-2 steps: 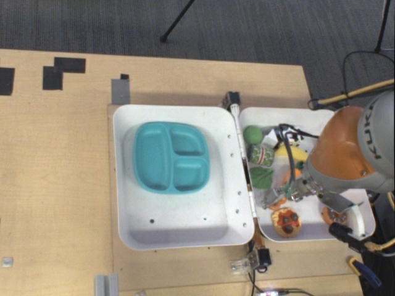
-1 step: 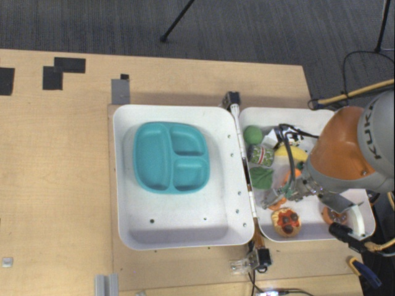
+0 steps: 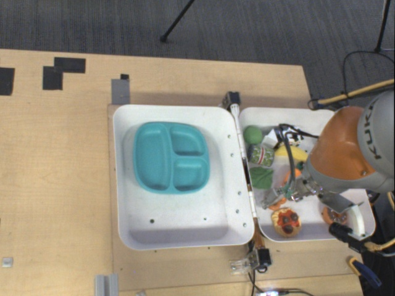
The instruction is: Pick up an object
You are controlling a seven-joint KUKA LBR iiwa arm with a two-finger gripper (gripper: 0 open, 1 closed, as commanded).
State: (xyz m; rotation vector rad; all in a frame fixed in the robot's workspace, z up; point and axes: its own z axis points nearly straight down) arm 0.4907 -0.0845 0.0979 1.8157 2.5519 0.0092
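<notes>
Camera view shows the arm [image 3: 345, 150] low over the right bin [image 3: 364, 221], its jaws reaching into the toy food [image 3: 271, 159] piled at the bin's left side; I cannot tell their state. This looks like the grasp step, so a firm close and straight lift come next. The left bin [image 3: 179, 227] holds a teal divided plate [image 3: 171, 157] on the wooden table [image 3: 55, 184], grey carpet [image 3: 123, 11] beyond.

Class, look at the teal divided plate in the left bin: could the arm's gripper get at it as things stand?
Probably yes: the teal plate lies alone in the left bin, uncovered.
</notes>
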